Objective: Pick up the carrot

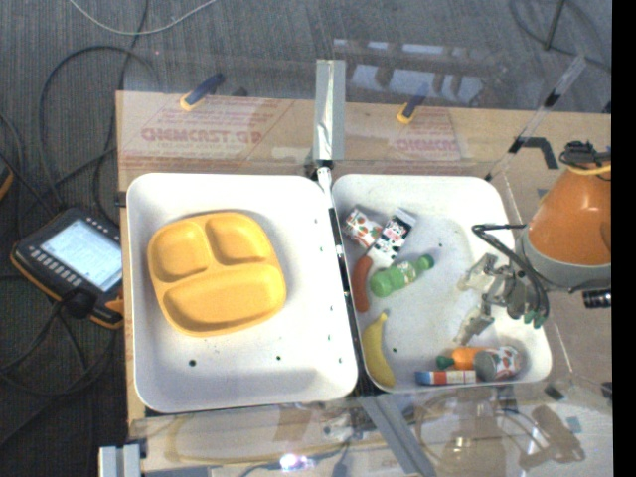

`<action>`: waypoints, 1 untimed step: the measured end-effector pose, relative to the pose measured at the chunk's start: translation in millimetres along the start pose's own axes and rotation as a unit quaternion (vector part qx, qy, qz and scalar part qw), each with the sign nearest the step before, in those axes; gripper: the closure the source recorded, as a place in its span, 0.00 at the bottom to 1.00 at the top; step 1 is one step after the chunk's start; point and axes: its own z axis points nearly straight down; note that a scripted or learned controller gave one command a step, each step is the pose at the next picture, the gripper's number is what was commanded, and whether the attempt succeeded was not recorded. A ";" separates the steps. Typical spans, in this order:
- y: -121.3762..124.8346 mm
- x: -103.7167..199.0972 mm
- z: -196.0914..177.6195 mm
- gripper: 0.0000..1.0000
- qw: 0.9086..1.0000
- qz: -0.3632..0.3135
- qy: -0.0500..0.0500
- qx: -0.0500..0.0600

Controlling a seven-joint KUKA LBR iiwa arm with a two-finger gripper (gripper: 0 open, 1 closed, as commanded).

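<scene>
Gripper (pixel 484 301) hovers, spread wide (nothing between its fingers), at twelve o'clock above the carrot (pixel 464 358), poised to descend.

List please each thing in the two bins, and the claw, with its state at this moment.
carrot: lying in the right bin, not held
claw: above the right bin, over the carrot, holding nothing
banana: lying along the right bin's left wall
green bottle: lying on its side
yellow tray: flat in the left bin, nothing in its compartments
can: lying on its side, beside the carrot
</scene>
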 end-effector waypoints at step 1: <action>28.0 22.6 -86.0 0.00 1.000 -0.003 0.012 0.001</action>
